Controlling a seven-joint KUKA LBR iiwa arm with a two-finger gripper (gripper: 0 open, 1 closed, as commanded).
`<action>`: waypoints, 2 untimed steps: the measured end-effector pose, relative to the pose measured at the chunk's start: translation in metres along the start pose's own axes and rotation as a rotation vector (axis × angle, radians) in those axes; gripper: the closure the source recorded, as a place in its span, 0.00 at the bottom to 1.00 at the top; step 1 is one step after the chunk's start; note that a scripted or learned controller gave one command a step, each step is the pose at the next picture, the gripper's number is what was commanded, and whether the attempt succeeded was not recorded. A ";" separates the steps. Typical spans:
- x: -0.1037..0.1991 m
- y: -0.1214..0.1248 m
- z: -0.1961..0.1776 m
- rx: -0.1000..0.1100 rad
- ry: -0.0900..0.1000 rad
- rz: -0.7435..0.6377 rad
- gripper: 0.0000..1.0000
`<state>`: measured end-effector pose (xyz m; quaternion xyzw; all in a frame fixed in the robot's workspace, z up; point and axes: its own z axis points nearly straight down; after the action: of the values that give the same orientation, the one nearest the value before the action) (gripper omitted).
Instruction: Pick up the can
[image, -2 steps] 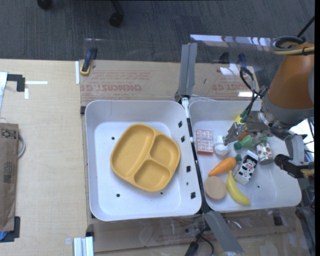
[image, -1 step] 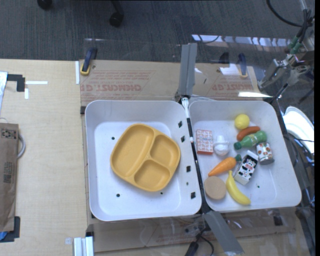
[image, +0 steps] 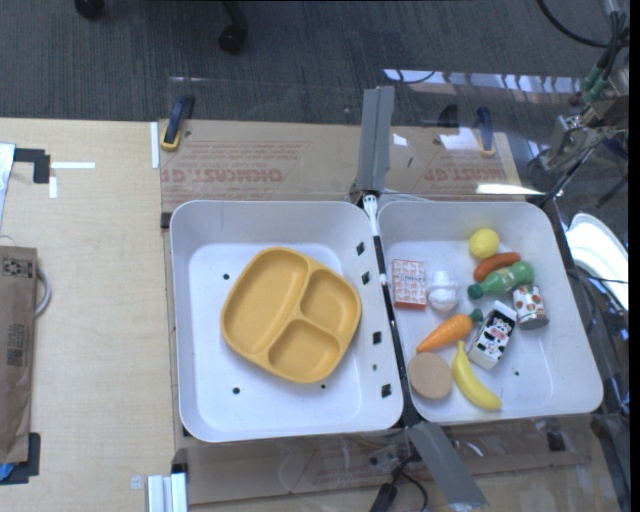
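Observation:
The can (image: 530, 306) is small, with a red and white label. It lies in the right bin (image: 570, 395) close to the right wall. A green bottle (image: 500, 282) touches it on its left, and a black and white milk carton (image: 492, 336) lies just below and left of it. Nothing covers the can from above.
The right bin also holds a lemon (image: 484, 242), an orange-red sausage shape (image: 497, 266), a carrot (image: 445, 332), a banana (image: 472, 378), a round tan biscuit (image: 431, 376), a red box (image: 408, 283) and a white egg-like item (image: 442, 293). A yellow divided plate (image: 291, 314) sits in the left bin (image: 190, 330).

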<state>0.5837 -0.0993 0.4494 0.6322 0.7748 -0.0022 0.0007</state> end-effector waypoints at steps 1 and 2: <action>0.016 0.022 0.009 0.002 0.002 0.690 1.00; 0.140 0.049 0.009 0.004 0.002 0.933 1.00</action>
<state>0.6038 0.0478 0.4400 0.9131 0.4078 -0.0025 -0.0001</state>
